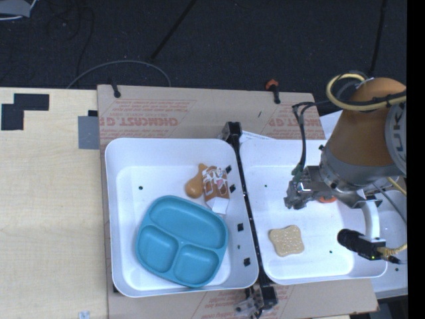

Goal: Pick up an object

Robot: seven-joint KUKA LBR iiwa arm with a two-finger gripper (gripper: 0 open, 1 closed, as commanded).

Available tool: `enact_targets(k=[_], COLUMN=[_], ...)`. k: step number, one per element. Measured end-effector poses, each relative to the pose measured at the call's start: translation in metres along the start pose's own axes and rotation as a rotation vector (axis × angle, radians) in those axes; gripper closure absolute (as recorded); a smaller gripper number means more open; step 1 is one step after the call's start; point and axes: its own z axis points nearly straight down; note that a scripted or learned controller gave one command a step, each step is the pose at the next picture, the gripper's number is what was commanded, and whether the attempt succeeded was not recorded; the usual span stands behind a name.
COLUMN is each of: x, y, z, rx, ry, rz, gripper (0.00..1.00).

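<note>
The gripper (pixel 300 195) hangs over the right bin (pixel 332 261), toward its centre; finger spacing cannot be told from this angle, and nothing is seen held. The tan flat object (pixel 287 240) lies at the gripper's 6 o'clock, apart from it, near the bin's lower-left corner. Bare white floor lies at the object's 3 o'clock. In the left bin (pixel 123 178), a blue divided tray (pixel 180 240) sits at 5 o'clock, a brown packet (pixel 211 183) at 1 o'clock.

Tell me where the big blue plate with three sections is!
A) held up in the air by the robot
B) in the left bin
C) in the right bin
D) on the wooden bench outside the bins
B: the blue plate lies flat on the floor of the left bin, below a small brown toy, while the right bin has a tan cookie-shaped piece in it.
</note>
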Motion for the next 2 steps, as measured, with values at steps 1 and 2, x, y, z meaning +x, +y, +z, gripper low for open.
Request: enact_targets(k=[1,2], x=[0.051,0.099], y=[0.006,0.008], z=[0.011,0.000], rx=[0.003,0.002], ry=[-0.001,-0.001], rz=[0.003,0.000], gripper=[1.00,1.00])
